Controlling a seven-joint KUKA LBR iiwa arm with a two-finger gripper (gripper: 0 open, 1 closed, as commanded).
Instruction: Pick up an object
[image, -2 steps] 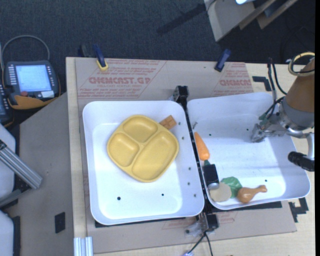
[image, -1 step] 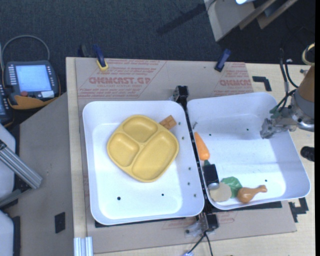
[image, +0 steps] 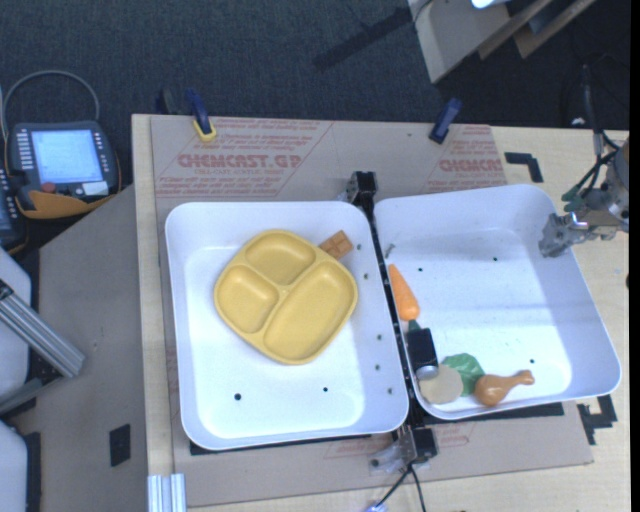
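- Cardboard (image: 300, 150) printed "CHEMCAST" lies under your two white bins, dark carpet behind.
- Left bin (image: 200, 380) carries the yellow divided plate (image: 285, 296).
- Right bin (image: 560, 330) carries the carrot (image: 403, 292) and drumstick (image: 502, 385).
- Gripper (image: 566, 232) sits at the right bin's far rim; its state can't be told.

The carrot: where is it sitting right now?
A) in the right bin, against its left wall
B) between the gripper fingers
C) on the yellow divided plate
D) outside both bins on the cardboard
A: the carrot lies in the right bin along its left wall, apart from the yellow divided plate in the left bin.
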